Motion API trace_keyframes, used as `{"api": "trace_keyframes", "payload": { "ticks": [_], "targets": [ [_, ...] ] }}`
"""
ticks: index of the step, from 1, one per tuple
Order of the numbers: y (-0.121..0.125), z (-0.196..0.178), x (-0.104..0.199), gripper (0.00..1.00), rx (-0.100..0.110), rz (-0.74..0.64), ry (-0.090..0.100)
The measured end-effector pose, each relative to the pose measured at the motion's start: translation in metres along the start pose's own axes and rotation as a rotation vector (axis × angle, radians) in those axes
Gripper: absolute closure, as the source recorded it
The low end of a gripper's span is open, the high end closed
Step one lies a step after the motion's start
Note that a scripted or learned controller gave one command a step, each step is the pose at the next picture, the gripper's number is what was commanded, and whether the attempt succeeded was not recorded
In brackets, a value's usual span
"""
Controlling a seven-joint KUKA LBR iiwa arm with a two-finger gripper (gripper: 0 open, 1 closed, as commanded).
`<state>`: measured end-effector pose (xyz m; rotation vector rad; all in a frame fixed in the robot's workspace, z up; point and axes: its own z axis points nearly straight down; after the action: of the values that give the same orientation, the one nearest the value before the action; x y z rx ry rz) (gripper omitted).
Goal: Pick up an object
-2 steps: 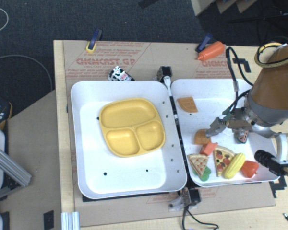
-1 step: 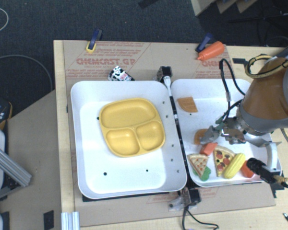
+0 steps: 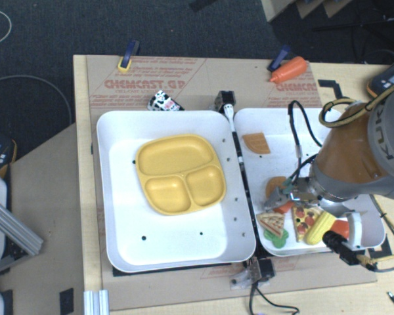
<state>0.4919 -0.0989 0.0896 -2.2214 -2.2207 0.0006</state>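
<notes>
The right bin (image 3: 249, 120) holds several toy foods. A tan toast piece (image 3: 256, 143) lies near its far left. A brown round piece (image 3: 274, 187), a sandwich wedge (image 3: 272, 226), a pizza slice (image 3: 305, 220), a yellow piece (image 3: 321, 226) and a red piece (image 3: 341, 228) crowd its near end. My gripper (image 3: 290, 194) hangs low over this cluster, right beside the brown round piece and above a small red bit (image 3: 284, 207). The arm's wrist hides the bin's right half.
The left bin (image 3: 115, 176) holds a yellow divided plate (image 3: 180, 174). On the bench behind the bins are an orange clamp (image 3: 289, 69), a blue and yellow clamp (image 3: 127, 57) and a small black-and-white object (image 3: 164, 102). A black cable (image 3: 295, 120) loops over the right bin.
</notes>
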Motion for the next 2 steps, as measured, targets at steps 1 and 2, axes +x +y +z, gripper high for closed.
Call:
{"api": "trace_keyframes", "payload": {
  "ticks": [1, 2],
  "targets": [
    [0.001, 0.002, -0.001, 0.00, -0.004, 0.002, -0.002],
    [0.003, -0.009, -0.002, 1.00, -0.010, 0.004, -0.005]
  ]
}}
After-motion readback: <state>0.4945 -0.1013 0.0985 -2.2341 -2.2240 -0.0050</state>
